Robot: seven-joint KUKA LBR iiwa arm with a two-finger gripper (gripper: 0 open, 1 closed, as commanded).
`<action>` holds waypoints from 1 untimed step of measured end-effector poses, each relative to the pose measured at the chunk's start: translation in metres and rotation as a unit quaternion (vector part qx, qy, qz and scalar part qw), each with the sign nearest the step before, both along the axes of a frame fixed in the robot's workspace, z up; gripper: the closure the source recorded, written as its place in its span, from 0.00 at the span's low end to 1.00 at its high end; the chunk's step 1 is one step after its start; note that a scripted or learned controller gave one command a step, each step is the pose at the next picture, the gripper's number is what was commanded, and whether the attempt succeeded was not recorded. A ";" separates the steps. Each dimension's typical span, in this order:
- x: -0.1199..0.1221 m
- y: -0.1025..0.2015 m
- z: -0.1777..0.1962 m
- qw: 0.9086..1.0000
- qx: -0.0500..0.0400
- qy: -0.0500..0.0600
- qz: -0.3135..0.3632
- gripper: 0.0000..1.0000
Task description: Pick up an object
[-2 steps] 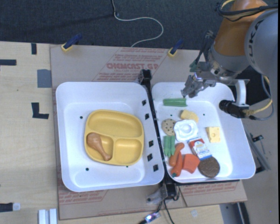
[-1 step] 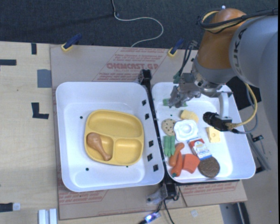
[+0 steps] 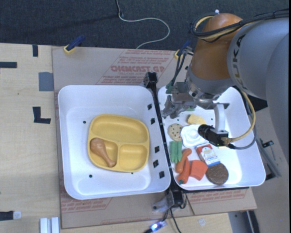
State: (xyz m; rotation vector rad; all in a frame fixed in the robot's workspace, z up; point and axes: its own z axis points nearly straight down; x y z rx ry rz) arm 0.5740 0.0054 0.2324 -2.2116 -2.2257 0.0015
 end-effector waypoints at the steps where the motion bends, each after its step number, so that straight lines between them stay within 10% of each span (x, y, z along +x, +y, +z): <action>1: -0.006 -0.007 0.001 1.000 -0.001 0.000 -0.002 1.00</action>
